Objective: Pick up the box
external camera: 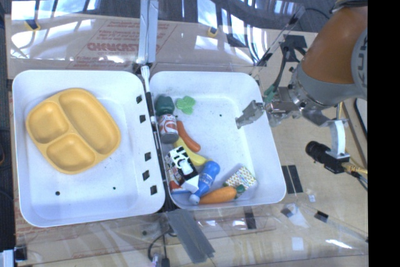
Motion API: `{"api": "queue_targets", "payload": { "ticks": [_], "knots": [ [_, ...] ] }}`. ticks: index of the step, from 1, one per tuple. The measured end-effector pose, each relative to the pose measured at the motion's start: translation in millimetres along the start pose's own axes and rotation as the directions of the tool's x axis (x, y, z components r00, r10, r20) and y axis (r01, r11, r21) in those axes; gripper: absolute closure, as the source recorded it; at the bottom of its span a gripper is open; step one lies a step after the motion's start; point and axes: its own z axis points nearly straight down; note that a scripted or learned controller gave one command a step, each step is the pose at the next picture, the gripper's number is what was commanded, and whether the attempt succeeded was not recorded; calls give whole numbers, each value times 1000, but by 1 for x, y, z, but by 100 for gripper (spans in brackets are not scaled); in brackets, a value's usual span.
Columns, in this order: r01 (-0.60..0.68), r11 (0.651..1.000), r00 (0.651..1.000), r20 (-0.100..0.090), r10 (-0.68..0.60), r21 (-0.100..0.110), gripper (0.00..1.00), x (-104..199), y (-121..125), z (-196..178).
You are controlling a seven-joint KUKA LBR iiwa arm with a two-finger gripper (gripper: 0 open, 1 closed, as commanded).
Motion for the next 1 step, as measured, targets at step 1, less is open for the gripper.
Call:
{"api": "queue_targets", "payload": {
  "ticks": [1],
  "knots": [
    [-265,964,964,-1,265,1,0,43,-44,152]
  ]
}}
